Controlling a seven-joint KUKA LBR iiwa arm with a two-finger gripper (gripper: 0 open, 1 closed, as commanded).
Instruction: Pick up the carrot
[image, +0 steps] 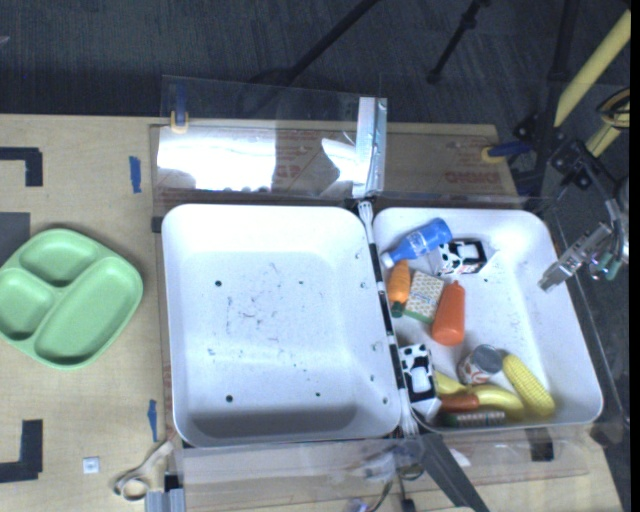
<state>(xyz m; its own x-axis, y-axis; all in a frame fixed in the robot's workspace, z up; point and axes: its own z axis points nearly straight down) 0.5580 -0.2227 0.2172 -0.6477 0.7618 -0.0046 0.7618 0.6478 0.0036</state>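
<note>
The carrot (450, 312), a stubby orange-red piece, lies in the right bin (530, 300) near its left wall. It is roughly upright in the picture and touches a tan waffle-like square (424, 296). My gripper (575, 262) hangs at the right bin's far right rim, well to the right of the carrot and a little farther back. It touches none of the objects, and nothing shows in its grasp.
Around the carrot lie a smaller orange piece (399, 284), a blue bottle (424, 241), two cow-patterned blocks (462, 257) (415, 366), a can (485, 362), corn (527, 384), a banana (482, 397) and a red pepper (458, 404). The left bin (270, 310) adjoins; a green divided plate (68, 297) sits far left.
</note>
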